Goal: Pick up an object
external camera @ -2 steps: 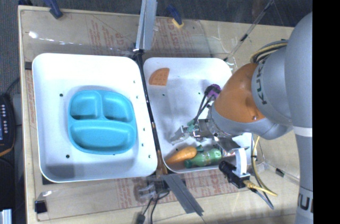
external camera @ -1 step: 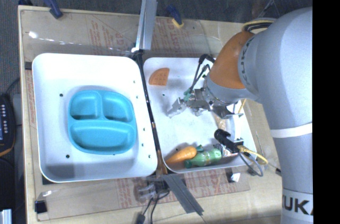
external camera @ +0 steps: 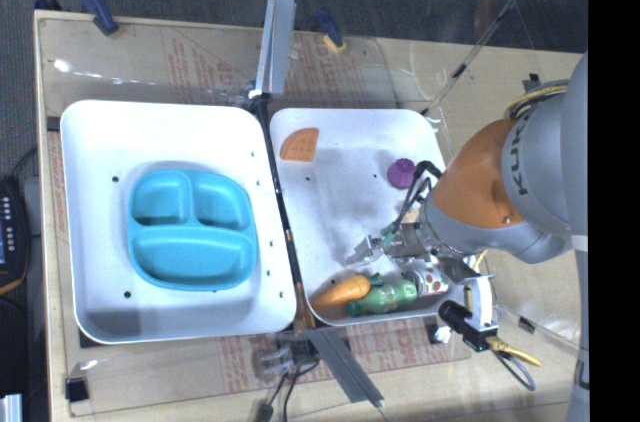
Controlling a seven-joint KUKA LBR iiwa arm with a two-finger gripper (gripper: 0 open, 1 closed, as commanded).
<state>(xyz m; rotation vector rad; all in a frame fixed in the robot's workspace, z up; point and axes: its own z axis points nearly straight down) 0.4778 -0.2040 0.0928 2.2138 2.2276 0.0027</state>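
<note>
A wooden bench (external camera: 150, 60) stands on dark carpet, blue clamps (external camera: 97, 8) on its far edge. The left bin (external camera: 90, 140) holds a blue tray (external camera: 190, 228). In the right bin (external camera: 340, 135), toast (external camera: 299, 145) lies at the far-left corner, a purple ball (external camera: 401, 172) near the right wall, a carrot (external camera: 340, 291) and green bottle (external camera: 393, 295) along the near edge. The gripper (external camera: 375, 247) hangs above these; whether it is parted or closed, I cannot tell.

Two smooth, glossy white plastic bins (external camera: 95, 305), a satiny blue plastic tray (external camera: 190, 230), pale raw wood worktop (external camera: 150, 60) under clear film with red print, glossy green bottle (external camera: 390, 297), matt orange carrot (external camera: 340, 291), shiny orange band (external camera: 480, 180) on the smooth grey arm (external camera: 550, 160)
</note>
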